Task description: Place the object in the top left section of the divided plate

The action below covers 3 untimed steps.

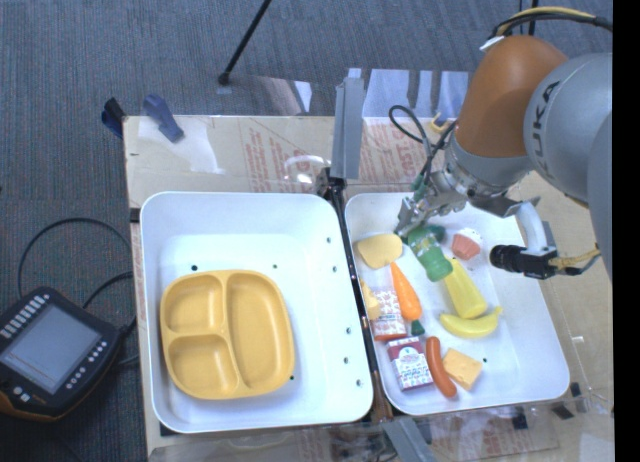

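The green bottle (432,256) lies in the right bin (530,355), near its back, and the gripper (420,212) sits right over its top end — whether the fingers are apart or closed on it, I cannot tell. Beside the bottle: a yellow bottle (465,290), a carrot (405,291), a banana (470,325), a cheese slice (380,249). Over in the left bin (200,220) lies the yellow divided plate (227,333) — well apart from the gripper.
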Tool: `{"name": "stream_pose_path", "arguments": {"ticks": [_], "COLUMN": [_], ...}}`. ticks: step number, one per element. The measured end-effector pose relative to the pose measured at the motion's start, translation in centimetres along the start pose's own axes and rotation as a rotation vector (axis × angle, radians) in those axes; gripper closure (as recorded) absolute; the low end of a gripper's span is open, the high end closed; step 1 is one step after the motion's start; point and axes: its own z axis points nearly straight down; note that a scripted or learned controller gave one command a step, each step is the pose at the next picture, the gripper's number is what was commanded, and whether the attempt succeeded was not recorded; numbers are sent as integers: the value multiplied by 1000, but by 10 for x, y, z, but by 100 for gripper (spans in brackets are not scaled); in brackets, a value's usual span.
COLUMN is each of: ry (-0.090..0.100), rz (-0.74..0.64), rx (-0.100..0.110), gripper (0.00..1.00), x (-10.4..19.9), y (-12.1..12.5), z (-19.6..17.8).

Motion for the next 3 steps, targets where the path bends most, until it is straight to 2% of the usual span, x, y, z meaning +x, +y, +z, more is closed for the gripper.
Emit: {"name": "stream_pose_path", "arguments": {"ticks": [1,2,3], "ry": [1,0,0], "rz": [144,-147,-145], "rx": [4,6,5], "gripper": [100,100,0], "x": [75,172,171], "y": [-50,-66,-66], "z": [1,2,2]}}
